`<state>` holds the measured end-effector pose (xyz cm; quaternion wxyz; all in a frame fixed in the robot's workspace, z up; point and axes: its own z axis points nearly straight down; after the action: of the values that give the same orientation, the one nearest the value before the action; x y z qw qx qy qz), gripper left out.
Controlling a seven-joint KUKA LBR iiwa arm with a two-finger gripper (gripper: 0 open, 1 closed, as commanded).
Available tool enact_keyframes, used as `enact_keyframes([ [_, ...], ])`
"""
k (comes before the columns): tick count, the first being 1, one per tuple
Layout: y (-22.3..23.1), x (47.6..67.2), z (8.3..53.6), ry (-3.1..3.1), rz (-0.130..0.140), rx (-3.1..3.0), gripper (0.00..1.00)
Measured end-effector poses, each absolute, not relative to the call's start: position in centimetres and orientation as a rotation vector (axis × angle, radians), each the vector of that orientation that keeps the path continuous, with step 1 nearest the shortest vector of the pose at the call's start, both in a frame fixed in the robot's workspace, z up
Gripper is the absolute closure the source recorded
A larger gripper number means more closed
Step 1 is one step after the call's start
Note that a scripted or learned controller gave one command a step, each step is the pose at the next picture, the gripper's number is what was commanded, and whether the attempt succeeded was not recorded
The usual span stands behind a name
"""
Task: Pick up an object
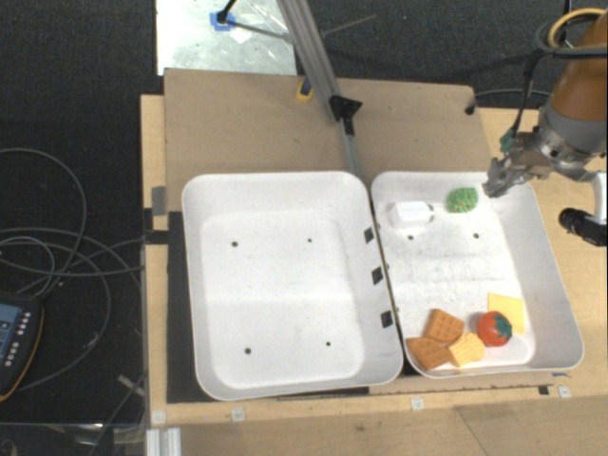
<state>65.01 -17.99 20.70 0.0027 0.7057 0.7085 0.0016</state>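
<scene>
Two white bins sit side by side on the table [437, 122]. The right bin [546, 255] carries six things: one green ball [463, 199] and one white block [411, 213] by its far edge, and, in its near corner, two waffle pieces [443, 327], one yellow wedge [506, 309] and one red tomato [494, 328]. The hand [498, 183] hovers at the far right corner, just beside the ball; its grip cannot be told.

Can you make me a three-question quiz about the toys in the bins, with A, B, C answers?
1. Where is the fuzzy green ball?
A. left bin
B. right bin, far end
C. on the floor

2. What colour is the round tomato toy?
A. red
B. blue
C. purple

3. Where is the grey robot gripper?
A. near the green ball
B. over the left bin
C. touching the tomato

Answers: 1 B, it sits at the far end of the right white bin. 2 A, it looks red. 3 A, it hangs just right of the ball.
</scene>
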Motion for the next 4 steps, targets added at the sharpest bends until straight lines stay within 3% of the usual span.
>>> enact_keyframes([
  [1, -11.9, 63.1, 21.3, 2.233, 0.004, 2.210, 1.00],
  [4, 2.2, 59.7, 21.6, 2.234, 0.003, 2.211, 1.00],
])
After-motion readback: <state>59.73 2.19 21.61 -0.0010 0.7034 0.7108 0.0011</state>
